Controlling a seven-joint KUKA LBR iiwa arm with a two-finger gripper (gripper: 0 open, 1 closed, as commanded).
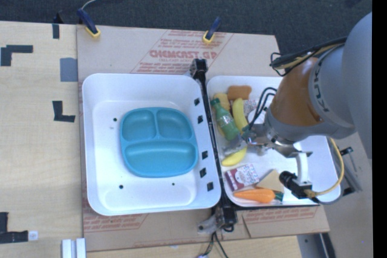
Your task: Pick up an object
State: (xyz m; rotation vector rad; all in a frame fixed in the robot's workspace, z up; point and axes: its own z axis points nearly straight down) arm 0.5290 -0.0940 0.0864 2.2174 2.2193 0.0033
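Currently end effector (pixel 253 137) sits low in rt bin (pixel 323 193) by green bottle (pixel 226 121) & bananas (pixel 239 113); grip state unclear.

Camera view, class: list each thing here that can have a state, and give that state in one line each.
Blue divided plate: flat in the left bin, nothing on it.
Green bottle: lying on its side in the right bin.
Bananas: lying loose.
Carrot: lying flat by the near wall.
Gripper: lowered among the food, grip unclear.
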